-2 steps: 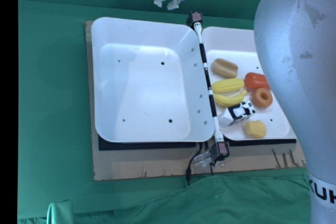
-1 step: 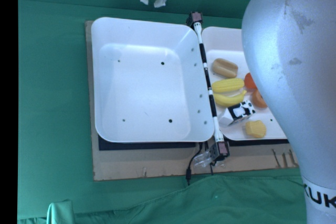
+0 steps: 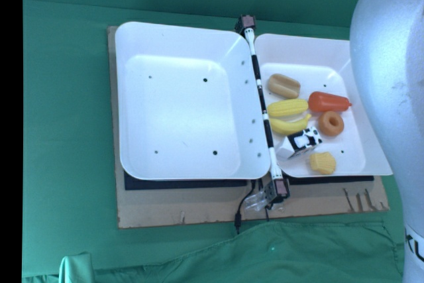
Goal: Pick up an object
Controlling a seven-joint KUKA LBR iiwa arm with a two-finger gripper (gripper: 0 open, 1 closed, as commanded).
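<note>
Toys fill my right shallow white plastic bin (image 3: 358,159): a tan hot-dog bun (image 3: 283,85), yellow corn cob (image 3: 287,107), yellow banana (image 3: 289,124), orange carrot (image 3: 328,102), glazed doughnut (image 3: 330,123), black-and-white carton (image 3: 304,140) and yellow chunk (image 3: 322,163). I see the grey arm (image 3: 391,89) looming at the right, and I cannot tell its end effector's state.
</note>
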